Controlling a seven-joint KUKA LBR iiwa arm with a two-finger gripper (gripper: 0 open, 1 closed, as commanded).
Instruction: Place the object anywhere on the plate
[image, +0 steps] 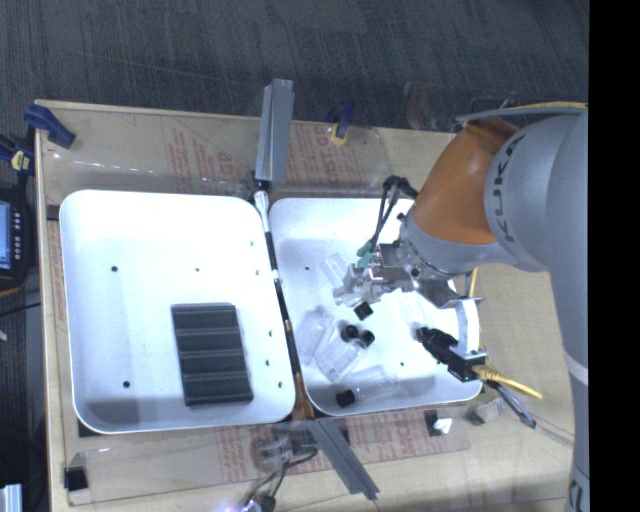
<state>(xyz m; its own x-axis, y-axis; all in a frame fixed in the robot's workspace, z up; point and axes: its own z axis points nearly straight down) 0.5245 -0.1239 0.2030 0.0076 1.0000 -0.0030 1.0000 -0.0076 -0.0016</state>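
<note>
1. Judging by the scene, the pick-up step is in hand: the gripper (362, 290) hangs low over the middle of the right bin (300, 225).
2. Whether it is released or clenched, I cannot tell.
3. Clear plastic objects (330, 345) with dark caps lie just below it, toward the bin's near edge.
4. Next it must secure one, then carry it to the dark ribbed plate (210, 355) in the left bin (90, 215).

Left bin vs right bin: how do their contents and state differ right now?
The left bin holds one dark ribbed rectangular plate; the right bin holds several small clear items with black caps, scattered. The arm's gripper is over the right bin; the left bin has no arm above it. Both are shallow, white, rounded-corner bins side by side on the bench.
</note>
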